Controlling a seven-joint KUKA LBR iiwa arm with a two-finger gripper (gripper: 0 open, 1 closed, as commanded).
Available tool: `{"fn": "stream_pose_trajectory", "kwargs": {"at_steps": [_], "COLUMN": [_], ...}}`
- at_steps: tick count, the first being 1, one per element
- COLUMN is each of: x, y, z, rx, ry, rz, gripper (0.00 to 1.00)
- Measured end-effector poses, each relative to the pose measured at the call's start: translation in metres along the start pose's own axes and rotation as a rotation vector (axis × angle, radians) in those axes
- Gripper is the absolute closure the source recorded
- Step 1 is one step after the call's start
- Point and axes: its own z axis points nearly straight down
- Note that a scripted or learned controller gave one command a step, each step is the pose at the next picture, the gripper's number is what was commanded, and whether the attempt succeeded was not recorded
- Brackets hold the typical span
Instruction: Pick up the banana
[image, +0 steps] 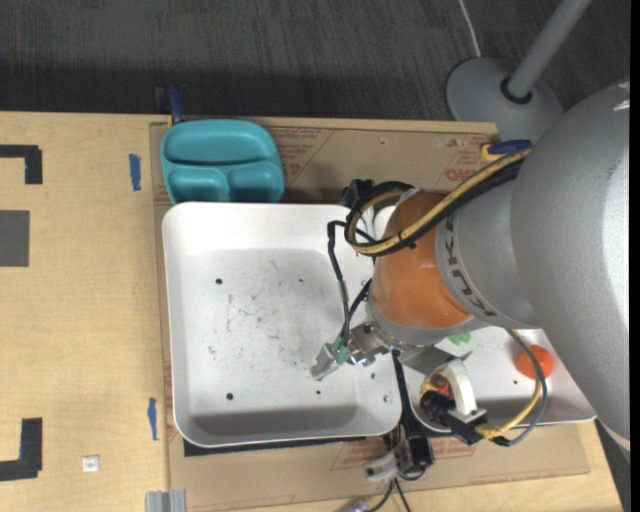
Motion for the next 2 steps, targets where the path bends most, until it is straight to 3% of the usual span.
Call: {"fn": "stream_pose_trajectory", "kwargs": {"at_steps": [1,2], "x": [0.0003,0.0048], "y": [-0.0002,0.0042], "z": [0.0005,0.0020], "rx": [0.002,-0.006], "ry": [-0.002,-0.007], "rz": [-0.035,0.054], "gripper": [0.00,0.00]}}
